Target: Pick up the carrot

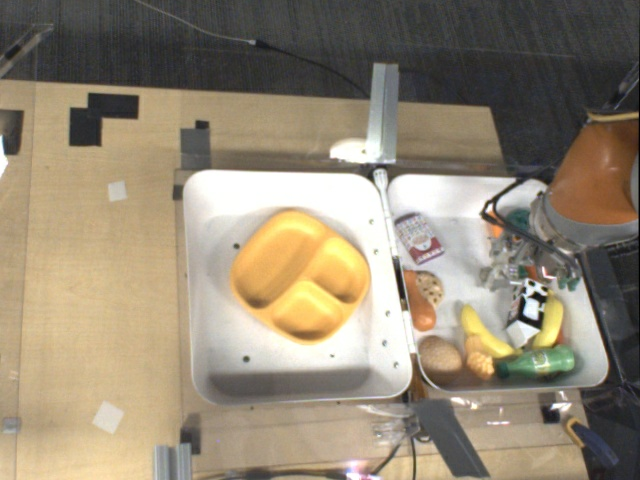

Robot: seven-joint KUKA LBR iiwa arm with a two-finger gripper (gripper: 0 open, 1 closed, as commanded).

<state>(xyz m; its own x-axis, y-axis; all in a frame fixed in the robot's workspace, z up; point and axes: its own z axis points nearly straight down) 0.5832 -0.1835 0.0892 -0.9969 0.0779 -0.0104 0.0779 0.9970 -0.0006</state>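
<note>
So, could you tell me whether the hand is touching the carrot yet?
Apart. The camera view shows the hand over the right part of the right bin, while the carrot lies against that bin's left wall, with bare white floor between them.

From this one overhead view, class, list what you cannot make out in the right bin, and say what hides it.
1. Gripper: a blurred tangle under the arm's orange band; jaws open or shut is unreadable.
2. Carrot: its top end lies partly under a cookie.
3. Small red packet: print too small to read.

Wood bench [90,298] w/ 2 white bins [210,368] side by side.
</note>
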